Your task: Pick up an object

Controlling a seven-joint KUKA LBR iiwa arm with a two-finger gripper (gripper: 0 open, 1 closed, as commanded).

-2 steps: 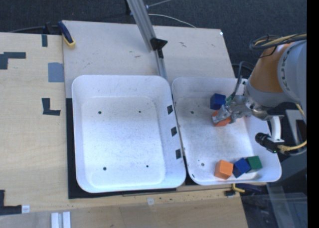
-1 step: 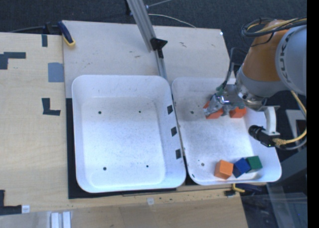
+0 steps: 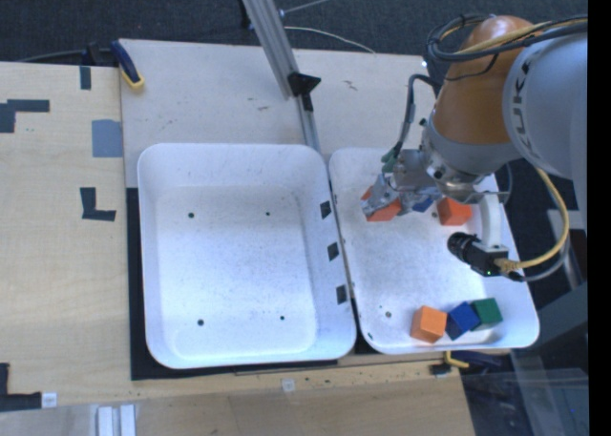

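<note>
The arm comes in from 3 o'clock and bends down over the right bin, its orange band above the wrist. The gripper sits low over that bin's 11 o'clock part, with a red-orange block right at its tip; whether the block sits between the fingers cannot be told, nor whether the gripper is apart or together. A second orange block lies just beside the wrist, at the gripper's 3 o'clock. Near the bin's 5 o'clock corner three blocks sit in a tight row: orange, blue and green, touching or nearly so. The left bin lies alongside on the counter.
</note>
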